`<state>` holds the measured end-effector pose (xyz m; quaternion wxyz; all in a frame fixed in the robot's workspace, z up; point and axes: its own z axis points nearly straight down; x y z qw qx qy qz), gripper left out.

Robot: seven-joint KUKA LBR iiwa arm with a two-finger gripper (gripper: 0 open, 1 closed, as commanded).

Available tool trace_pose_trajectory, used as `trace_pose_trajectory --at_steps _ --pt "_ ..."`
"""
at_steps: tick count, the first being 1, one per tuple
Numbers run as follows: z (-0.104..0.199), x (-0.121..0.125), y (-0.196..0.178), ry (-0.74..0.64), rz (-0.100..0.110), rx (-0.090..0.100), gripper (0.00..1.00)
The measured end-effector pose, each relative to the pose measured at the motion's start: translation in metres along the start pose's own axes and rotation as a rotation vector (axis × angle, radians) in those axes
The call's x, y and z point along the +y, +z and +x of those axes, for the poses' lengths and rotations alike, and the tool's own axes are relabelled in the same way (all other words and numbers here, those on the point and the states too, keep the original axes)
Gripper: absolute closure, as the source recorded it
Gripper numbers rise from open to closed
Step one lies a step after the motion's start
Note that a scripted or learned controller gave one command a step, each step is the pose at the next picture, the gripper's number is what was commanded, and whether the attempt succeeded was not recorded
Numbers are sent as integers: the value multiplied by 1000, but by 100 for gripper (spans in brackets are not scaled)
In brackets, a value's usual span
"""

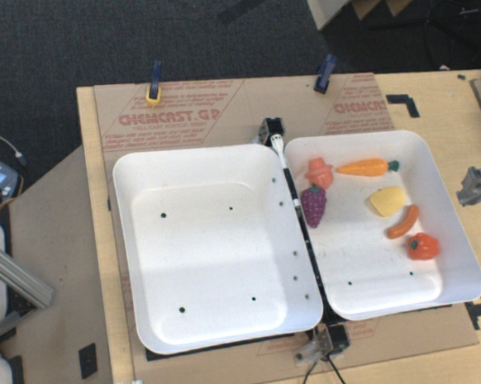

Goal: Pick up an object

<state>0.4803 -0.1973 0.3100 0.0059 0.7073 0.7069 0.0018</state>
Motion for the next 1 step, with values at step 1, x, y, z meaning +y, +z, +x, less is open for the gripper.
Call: trace_pose_trajectory --at_steps 1 --pt "56 44 3 -8 6 5 100"
